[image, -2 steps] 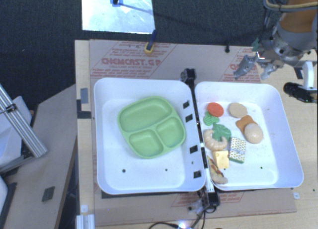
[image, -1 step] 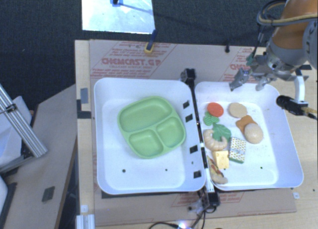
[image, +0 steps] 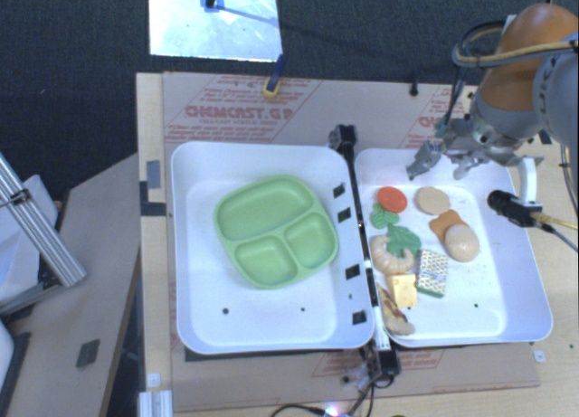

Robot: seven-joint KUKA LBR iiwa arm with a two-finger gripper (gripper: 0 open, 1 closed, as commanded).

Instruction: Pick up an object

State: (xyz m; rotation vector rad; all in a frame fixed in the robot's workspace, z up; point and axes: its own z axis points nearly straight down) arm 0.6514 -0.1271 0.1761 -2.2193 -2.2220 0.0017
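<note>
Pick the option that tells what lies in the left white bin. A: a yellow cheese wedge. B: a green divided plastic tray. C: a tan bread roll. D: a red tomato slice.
B: the green divided plastic tray lies alone in the left white bin; the food pieces sit in the right white bin.

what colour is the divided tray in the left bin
Light green; the divided tray shows plainly in the camera view.
</note>
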